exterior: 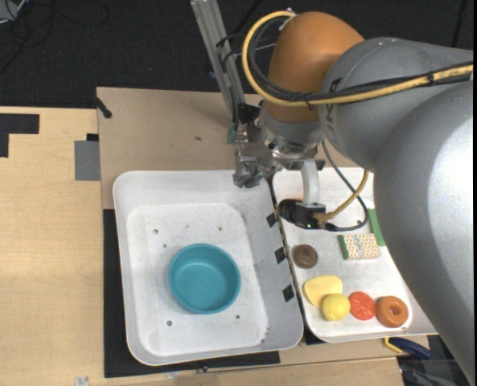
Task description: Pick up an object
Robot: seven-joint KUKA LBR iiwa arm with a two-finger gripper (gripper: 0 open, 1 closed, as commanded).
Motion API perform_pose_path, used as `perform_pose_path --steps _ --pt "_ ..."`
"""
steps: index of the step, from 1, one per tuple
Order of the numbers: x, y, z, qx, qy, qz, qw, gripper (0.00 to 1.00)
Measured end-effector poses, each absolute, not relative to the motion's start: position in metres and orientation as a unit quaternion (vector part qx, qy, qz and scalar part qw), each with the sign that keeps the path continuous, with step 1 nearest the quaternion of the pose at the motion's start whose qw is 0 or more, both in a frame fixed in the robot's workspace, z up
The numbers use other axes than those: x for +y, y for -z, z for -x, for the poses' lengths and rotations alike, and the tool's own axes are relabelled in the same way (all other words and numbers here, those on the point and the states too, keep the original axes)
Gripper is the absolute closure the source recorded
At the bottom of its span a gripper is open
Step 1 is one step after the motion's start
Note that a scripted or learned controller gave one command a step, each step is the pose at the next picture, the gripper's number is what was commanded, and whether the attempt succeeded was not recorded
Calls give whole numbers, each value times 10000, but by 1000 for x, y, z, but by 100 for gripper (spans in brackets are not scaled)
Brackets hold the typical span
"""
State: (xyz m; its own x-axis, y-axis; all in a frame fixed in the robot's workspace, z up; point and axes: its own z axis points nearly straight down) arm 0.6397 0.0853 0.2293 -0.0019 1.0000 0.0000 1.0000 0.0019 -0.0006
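**1. Gripper.** The gripper (247,174) stands above and to the right of the teal bowl (205,277), over the far edge where the 2 bins meet. Jaw state: cannot tell. Nothing is visible in its hold.

**2. Candidates.** The bowl sits alone in the left bin (133,215). To the bowl's right, in the right bin (359,334), lie 6 small pieces:
- a brown disc (305,256)
- a checked pad (360,245)
- a yellow lump (322,287)
- a yellow ball (335,306)
- a red piece (362,305)
- an orange ring (392,311)

**3. Handling, judged.** The bowl looks like stiff, light, smooth plastic, best pinched across its rim wall. The small pieces look light. The ball may roll. The disc and ring sit low and need a grip across their width.
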Motion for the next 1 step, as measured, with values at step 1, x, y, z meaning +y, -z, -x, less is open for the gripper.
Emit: perform_pose_path --steps 1 --pt "85 -230 -639 -7075 -6 7067 2 0"
